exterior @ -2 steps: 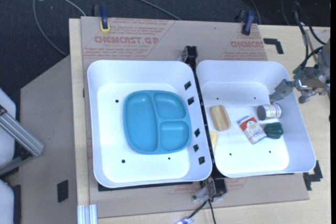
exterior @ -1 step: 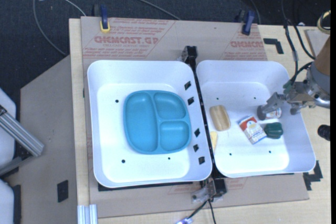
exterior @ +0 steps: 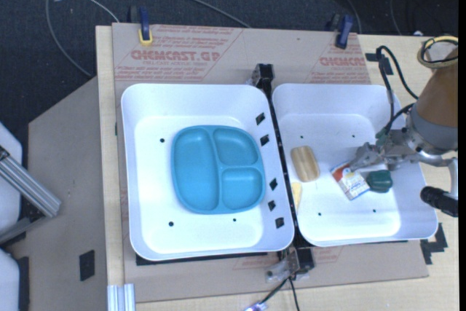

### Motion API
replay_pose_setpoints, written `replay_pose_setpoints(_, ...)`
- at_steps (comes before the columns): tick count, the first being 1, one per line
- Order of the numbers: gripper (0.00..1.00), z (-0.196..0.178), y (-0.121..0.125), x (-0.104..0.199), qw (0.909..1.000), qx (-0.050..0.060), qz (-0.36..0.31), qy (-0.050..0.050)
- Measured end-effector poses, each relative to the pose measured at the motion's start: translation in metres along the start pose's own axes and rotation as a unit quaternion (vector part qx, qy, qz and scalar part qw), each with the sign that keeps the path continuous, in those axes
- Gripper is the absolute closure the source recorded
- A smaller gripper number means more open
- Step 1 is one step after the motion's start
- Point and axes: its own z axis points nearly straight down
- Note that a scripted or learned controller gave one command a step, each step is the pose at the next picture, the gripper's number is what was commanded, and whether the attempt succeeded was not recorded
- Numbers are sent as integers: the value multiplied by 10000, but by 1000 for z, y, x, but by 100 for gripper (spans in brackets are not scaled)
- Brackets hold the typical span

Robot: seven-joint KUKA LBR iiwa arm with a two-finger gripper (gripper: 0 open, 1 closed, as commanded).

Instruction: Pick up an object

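Grey fingers (exterior: 362, 160) low over small packet (exterior: 351, 182), beside green object (exterior: 379, 180); opening unclear, perhaps touching.

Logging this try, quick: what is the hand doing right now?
Hand: low in the right bin, over the small packet; grip state cannot be told.

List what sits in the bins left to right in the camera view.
Blue divided plate in the left bin → tan bread-like piece → small red-and-white packet → dark green object, the last three in the right bin.
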Motion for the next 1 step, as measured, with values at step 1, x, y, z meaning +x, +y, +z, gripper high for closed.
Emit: replay_pose_setpoints(1, 100, -15, 1, -1, 10000, -35, -1, -11)
